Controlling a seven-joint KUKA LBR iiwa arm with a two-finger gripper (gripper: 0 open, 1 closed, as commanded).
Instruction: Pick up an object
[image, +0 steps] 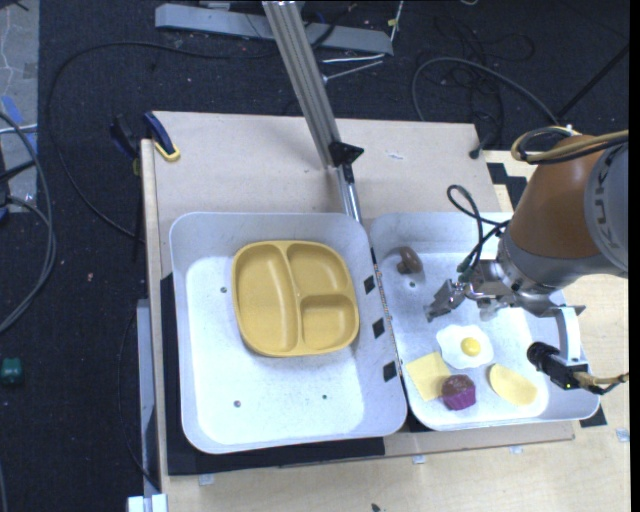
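The right bin (420, 225) holds a brown mushroom-like piece (407, 261) near its back left. At its front lie a fried egg (466, 347), a yellow cheese slice (428, 375), a purple round piece (459, 392) and a yellow oval piece (514, 385). My gripper (447, 303) hangs over the middle of this bin, just behind the egg and to the right of the brown piece. Its fingers point left and stand apart, with nothing between them.
The left bin (200, 400) carries a yellow three-part tray (296, 297). A slanted metal pole (308, 85) comes down to the bins' shared back edge. Black cables and a connector (555, 365) trail over the right bin's right side.
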